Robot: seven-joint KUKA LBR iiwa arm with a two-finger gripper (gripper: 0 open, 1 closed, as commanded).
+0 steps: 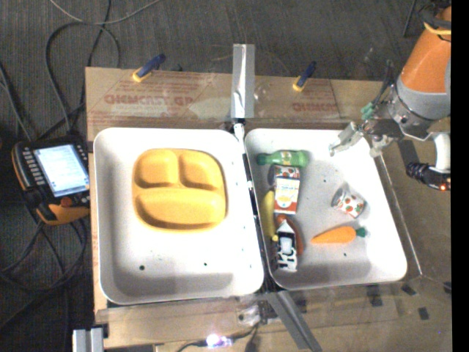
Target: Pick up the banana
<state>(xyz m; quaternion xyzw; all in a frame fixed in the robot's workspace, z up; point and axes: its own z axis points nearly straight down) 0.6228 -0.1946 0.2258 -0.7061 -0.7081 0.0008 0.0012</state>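
Observation:
The banana [269,213] is a thin yellow strip lying lengthwise along the left wall of the right bin [388,266], pressed against a red and white juice carton [286,188]. My gripper [359,142] hangs over the bin's far right corner, well to the right of the banana and apart from it. Its fingers are open, with nothing between them.
A green bottle [282,158] lies above the carton, and a dark carton [286,244] lies below it. A small printed cup [349,202] and a carrot [337,235] lie further right. The left bin [117,270] holds a yellow divided plate [179,189]. A tablet [55,169] sits far left.

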